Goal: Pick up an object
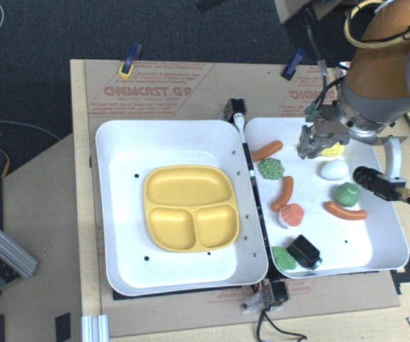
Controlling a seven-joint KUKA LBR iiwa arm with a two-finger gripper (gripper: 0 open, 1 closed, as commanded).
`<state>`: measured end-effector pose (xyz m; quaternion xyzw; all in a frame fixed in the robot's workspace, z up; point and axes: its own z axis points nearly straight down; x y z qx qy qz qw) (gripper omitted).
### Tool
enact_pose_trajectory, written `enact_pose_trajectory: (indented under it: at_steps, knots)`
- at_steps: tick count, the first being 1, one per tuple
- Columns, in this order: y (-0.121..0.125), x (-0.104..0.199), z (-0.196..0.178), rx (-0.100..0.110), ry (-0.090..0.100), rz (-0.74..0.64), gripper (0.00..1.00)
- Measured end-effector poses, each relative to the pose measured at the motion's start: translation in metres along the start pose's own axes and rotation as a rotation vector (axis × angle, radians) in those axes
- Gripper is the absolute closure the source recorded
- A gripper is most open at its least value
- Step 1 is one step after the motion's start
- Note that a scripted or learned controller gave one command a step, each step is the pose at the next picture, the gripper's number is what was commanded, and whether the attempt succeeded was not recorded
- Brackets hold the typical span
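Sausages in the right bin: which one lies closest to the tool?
The sausage at the bin's top left, beside the broccoli, is closest to the tool. The other two lie farther down the bin.

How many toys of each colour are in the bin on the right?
Orange sausages: 3
Green toys: 3
White egg: 1
Pink toy: 1
Black block: 1
Yellow toy under the claw: 1
Total: 10
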<state>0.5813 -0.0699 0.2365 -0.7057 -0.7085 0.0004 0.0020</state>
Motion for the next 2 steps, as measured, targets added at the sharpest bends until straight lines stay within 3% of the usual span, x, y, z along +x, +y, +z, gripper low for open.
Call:
enact_pose_trajectory:
  at_steps: [1, 2]
  knots:
    - [-0.017, 0.044, 0.011, 0.001, 0.000, -0.001, 1.00]
    - [-0.050, 0.089, 0.018, 0.002, 0.000, 0.000, 1.00]
